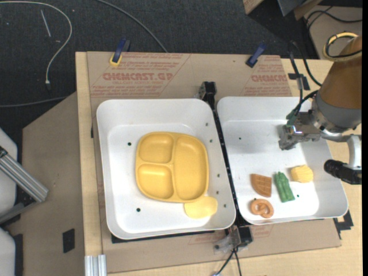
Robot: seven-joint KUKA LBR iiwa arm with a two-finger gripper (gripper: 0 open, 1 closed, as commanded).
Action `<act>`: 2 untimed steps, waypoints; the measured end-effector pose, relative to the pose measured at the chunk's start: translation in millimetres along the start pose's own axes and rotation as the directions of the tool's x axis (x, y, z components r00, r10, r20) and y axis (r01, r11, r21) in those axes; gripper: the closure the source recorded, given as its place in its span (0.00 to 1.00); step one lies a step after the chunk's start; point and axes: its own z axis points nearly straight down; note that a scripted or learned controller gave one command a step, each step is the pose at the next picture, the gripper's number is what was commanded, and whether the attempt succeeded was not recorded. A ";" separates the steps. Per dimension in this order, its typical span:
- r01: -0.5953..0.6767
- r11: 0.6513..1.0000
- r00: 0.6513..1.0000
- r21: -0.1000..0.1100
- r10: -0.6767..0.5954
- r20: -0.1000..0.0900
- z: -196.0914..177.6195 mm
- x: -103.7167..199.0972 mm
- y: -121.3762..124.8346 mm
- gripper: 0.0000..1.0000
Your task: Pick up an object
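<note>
Toy foods lie in the right bin (pixel 247 117): waffle (pixel 261 184), green piece (pixel 283 187), yellow piece (pixel 302 173), pretzel (pixel 261 207). The hand (pixel 288 135) hovers above them, holding nothing; its opening cannot be told. Approach step: it likely must descend onto one piece next.

You've got four small items in the right bin (pixel 241 119), front area: an orange-brown waffle-like piece (pixel 261 184), a green stick (pixel 283 187) lying lengthwise beside it, a yellow chunk (pixel 302 173) to its right, possibly cheese, and a pretzel-shaped ring (pixel 261 208) nearest the front rim.
</note>
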 end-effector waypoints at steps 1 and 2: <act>0.001 1.000 1.000 -0.001 -0.001 0.000 -44.1 -1.5 -0.9 1.00; 0.001 1.000 1.000 0.001 -0.001 0.000 -71.4 -1.3 0.4 1.00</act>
